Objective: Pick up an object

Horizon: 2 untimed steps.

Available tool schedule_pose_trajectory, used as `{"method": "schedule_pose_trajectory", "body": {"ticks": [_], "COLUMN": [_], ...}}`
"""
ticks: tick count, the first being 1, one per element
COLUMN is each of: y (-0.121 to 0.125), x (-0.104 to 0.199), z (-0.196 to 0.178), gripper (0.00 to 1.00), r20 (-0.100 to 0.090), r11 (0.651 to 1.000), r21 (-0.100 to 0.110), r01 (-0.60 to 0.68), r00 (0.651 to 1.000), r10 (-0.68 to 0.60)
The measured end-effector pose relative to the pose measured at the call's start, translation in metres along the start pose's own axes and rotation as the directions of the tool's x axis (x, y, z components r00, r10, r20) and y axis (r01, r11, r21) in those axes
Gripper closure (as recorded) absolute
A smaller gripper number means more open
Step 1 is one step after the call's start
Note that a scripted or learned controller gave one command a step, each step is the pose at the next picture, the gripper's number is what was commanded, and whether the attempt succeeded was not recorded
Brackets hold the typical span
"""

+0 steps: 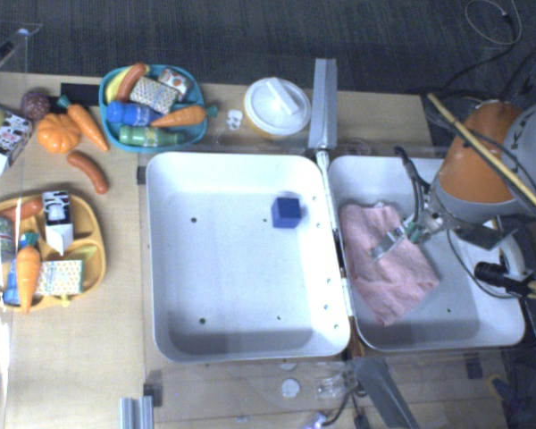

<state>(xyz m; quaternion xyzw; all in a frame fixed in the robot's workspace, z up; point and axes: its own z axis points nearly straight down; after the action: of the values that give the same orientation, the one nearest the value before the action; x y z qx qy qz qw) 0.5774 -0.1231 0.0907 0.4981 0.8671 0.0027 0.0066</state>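
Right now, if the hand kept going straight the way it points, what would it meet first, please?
Most likely the pink cloth in the right bin: the hand points down and leftward and sits over the cloth. Whether it already touches the cloth is unclear from this slanted view.

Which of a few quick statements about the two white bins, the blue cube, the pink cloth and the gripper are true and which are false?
1. The small blue cube lies in the left white bin. True.
2. The crumpled pink cloth shares a bin with the cube. False: it lies in the right white bin.
3. The gripper is over the cloth. True.
4. The cube touches the cloth. False: the bin walls separate them.
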Motion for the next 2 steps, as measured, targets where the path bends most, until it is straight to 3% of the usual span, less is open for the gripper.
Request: {"method": "schedule_pose_trajectory", "body": {"ticks": [1, 2], "y": [0.038, -0.002], "x": [-0.006, 0.006], "z": [0.001, 0.000], "gripper": [0.00, 0.00], "r20": [-0.001, 0.000], "r11": [0.978, 0.993], "r21": [0.000, -0.001], "r01": [-0.209, -0.115], "r00": [0.978, 0.993], "r10": [0.209, 0.115]}}
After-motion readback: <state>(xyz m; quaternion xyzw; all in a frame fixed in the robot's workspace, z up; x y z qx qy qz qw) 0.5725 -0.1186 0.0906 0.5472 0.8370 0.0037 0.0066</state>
